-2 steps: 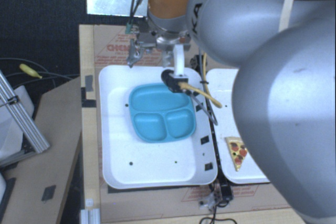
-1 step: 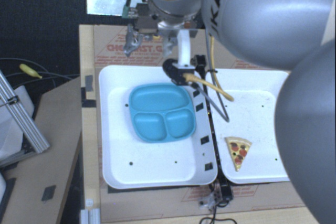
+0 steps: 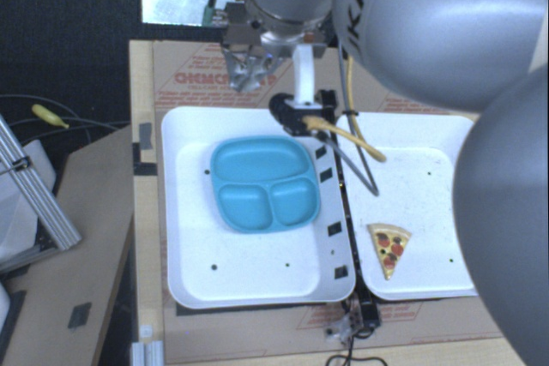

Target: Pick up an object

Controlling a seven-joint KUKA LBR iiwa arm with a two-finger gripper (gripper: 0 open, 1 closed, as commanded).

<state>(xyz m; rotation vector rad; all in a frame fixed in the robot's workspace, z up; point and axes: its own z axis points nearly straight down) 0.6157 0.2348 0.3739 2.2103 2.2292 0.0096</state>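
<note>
A blue divided plate (image 3: pixel 264 184) lies flat in the middle of the left white bin (image 3: pixel 193 210). A toy pizza slice (image 3: pixel 389 248) lies in the right white bin (image 3: pixel 429 270), near its front left. My gripper (image 3: pixel 247 75) hangs high above the far edge of the left bin, over the cardboard behind it, well apart from the plate and the slice. Nothing shows between its fingertips.
The big grey arm covers the upper right of the view and part of the right bin. Black clips run along the seam between the two bins (image 3: pixel 334 201). A metal frame (image 3: pixel 34 193) stands off the bench at the left.
</note>
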